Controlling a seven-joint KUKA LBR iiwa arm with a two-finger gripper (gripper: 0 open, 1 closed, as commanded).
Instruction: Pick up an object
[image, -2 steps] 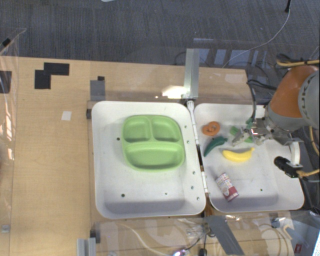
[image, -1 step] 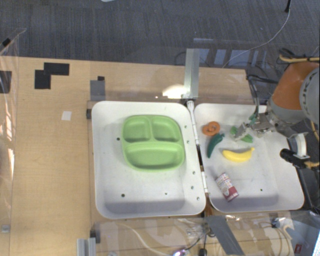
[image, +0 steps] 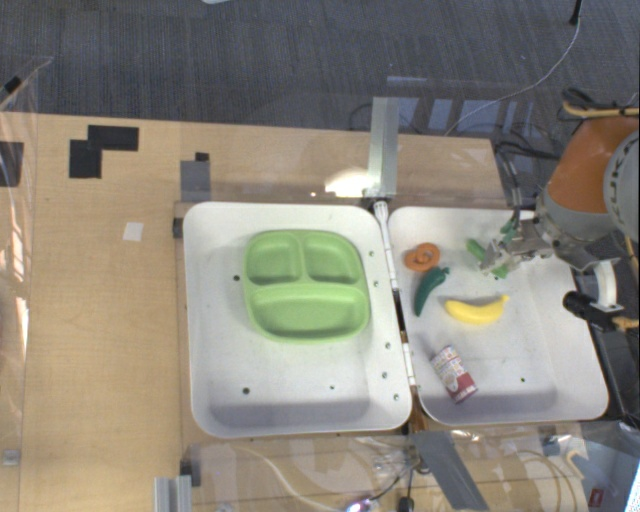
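Small can (image: 453, 373) lowest in right bin (image: 560, 395), banana (image: 476, 310) at its 1 o'clock, gripper (image: 497, 258) at banana's 12 o'clock over a green item (image: 478, 248), jaw state unclear, green divided plate (image: 305, 284) in left bin (image: 215, 330)

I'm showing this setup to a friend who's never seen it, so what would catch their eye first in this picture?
Probably the green divided plate, sitting alone in the middle of the left bin. Next, the bright bits in the right bin: a yellow banana near its centre, a green pepper and an orange piece beside the divider, and a small can lying toward the front. The grey-and-orange arm reaches in at the right.
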